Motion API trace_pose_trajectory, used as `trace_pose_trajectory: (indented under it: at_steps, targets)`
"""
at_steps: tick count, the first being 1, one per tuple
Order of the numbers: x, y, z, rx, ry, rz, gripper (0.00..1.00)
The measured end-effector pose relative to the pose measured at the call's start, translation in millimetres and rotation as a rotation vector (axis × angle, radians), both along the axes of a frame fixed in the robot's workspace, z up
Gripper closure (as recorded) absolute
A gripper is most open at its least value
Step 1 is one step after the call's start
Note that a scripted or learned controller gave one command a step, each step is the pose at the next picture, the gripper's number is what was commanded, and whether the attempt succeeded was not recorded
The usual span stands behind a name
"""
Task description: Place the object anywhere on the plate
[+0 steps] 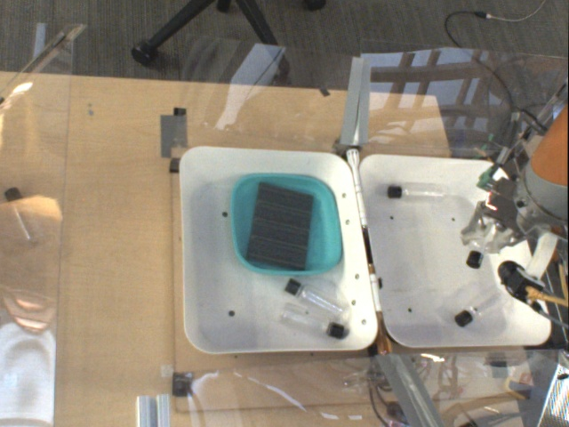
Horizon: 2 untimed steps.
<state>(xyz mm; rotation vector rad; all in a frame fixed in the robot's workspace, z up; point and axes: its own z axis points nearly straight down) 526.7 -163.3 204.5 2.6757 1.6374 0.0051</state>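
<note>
A teal plate lies in the left white bin. A dark grey ribbed block rests flat in the plate's middle. Two clear tubes with black caps lie on the bin floor just in front of the plate. My gripper hangs over the right side of the right bin, far from the plate. A black-capped tube sits right below the gripper; whether it is touched is unclear.
The right bin also holds a clear tube at its back and another near its front. A raised divider separates the bins. The arm's orange band is at the right edge. Cables hang there.
</note>
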Motion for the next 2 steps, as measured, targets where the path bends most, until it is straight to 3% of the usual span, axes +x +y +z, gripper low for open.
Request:
trace_pose_trajectory:
  at_steps: [1,2]
  targets:
    - [-39.1,98.5,-20.8,0.002,0.003,0.091,1.00]
    - [-39.1,98.1,-20.7,0.002,0.004,0.091,0.00]
